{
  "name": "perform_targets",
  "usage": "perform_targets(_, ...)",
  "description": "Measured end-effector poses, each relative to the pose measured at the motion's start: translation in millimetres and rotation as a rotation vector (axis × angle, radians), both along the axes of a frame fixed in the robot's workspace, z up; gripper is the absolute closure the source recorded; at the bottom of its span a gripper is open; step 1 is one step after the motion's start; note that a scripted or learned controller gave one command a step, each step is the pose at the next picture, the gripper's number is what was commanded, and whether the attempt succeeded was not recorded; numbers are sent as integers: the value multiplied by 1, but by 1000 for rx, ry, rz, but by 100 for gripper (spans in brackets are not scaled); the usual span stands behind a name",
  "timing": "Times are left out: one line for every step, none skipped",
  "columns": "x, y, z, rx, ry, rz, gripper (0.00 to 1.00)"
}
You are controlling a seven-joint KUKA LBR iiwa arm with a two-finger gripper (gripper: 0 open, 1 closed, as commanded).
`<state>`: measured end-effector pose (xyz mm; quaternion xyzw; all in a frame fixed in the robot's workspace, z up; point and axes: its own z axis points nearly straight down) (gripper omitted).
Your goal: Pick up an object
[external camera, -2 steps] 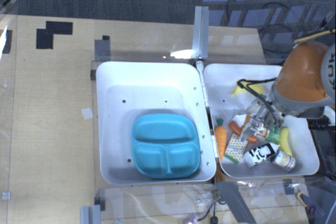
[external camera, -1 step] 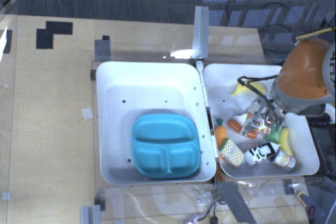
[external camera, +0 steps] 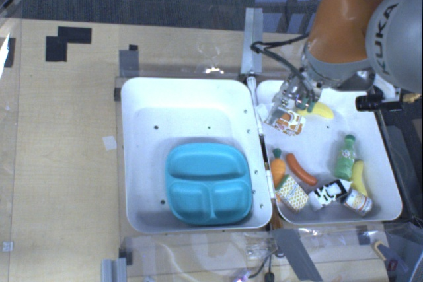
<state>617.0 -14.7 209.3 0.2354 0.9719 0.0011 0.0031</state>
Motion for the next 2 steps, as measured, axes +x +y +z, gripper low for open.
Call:
perform_targets(0,62,-17,0,2,66,100)
perform_targets(47,12,14,-2,-1,120,100)
